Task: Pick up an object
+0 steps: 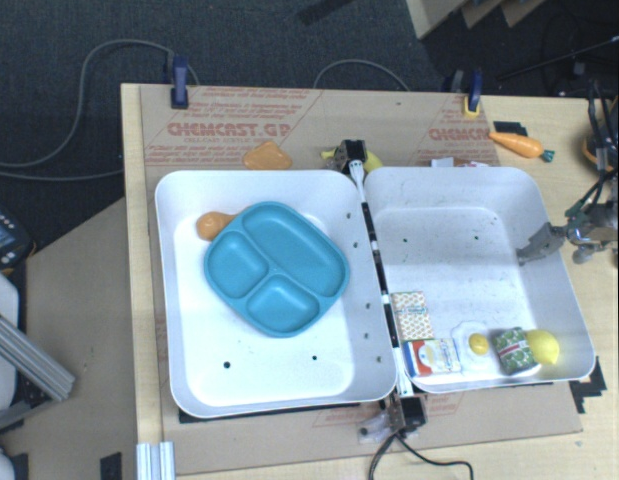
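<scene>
White plastic bins sit side by side on the bench (239,118), and we see the left bin (189,368) holding a blue plate (277,266) with three compartments, lying near the bin's middle toward 12 o'clock. An orange item (211,225) peeks out from the plate's 10 o'clock edge, touching it and partly hidden beneath it.

In the right bin (439,238) the loose objects cluster along the 6 o'clock edge. A patterned packet (411,316) lies near the divider at about 8 o'clock of the bin. Just below it we see a red and white carton (432,356). At 5 o'clock of the bin there is a small yellow piece (478,344), then a green block (511,351) touching a lemon (542,348) by the wall.

At the bin's 3 o'clock edge we see the gripper (545,240), a grey finger slanting over the rim into the bin, well apart from the cluster. Nothing is visibly held by it; whether its jaws are open or closed we cannot tell.

Outside the bins, a carrot (517,145) lies on the bench at 1 o'clock, an orange shape (267,155) rests above the left bin at 12 o'clock, and two blue clamps (178,80) grip the far edge.
</scene>
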`<state>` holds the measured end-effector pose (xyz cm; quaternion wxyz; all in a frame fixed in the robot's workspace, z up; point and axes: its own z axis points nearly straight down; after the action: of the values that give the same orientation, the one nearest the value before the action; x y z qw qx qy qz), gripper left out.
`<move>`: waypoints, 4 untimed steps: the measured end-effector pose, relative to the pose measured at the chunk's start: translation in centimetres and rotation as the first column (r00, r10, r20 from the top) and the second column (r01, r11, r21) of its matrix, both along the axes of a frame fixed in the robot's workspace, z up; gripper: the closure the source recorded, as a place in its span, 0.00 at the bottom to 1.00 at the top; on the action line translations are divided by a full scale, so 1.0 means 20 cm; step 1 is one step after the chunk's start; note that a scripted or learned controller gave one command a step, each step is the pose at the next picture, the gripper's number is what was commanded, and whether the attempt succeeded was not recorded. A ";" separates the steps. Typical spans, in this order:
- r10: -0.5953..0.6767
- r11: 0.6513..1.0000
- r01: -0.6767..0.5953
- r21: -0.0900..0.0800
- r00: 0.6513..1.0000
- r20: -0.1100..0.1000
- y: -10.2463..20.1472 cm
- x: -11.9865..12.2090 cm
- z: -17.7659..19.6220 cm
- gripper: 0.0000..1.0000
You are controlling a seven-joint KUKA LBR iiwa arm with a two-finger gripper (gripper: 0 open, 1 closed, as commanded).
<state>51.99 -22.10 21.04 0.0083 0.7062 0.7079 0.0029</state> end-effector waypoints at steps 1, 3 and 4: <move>0.001 1.000 -0.001 0.011 1.000 -0.014 0.00 -0.18 -0.57 0.00; -0.001 1.000 0.001 0.009 1.000 -0.014 0.00 -0.18 -0.53 0.00; 0.000 1.000 0.000 0.014 1.000 -0.019 0.02 -0.20 -0.63 0.00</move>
<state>47.96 -21.73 8.38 -0.0034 0.7062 0.7080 0.0014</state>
